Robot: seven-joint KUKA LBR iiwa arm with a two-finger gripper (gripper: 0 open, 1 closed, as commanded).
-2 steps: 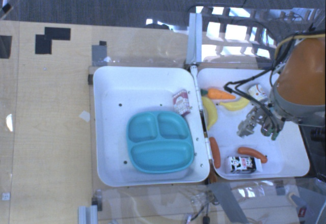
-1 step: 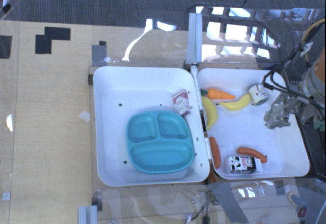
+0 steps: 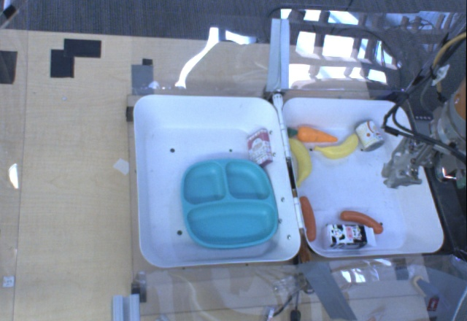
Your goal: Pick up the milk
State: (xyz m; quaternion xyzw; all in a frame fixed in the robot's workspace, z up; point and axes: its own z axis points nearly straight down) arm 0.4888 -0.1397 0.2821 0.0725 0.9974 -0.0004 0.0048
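Observation:
The milk (image 3: 349,236) is a small black-and-white cow-patterned carton lying on its side near the front edge of the right bin (image 3: 416,228). My gripper (image 3: 403,172) hangs over the right side of that bin, up and to the right of the milk and well apart from it. It is open, with nothing between its fingers.
The right bin also holds a carrot (image 3: 316,135), two bananas (image 3: 340,148) (image 3: 300,160), a tilted can (image 3: 369,136) and two sausages (image 3: 360,220) (image 3: 309,218). The left bin (image 3: 157,166) holds a teal divided plate (image 3: 229,204) and a small red-and-white pack (image 3: 259,147).

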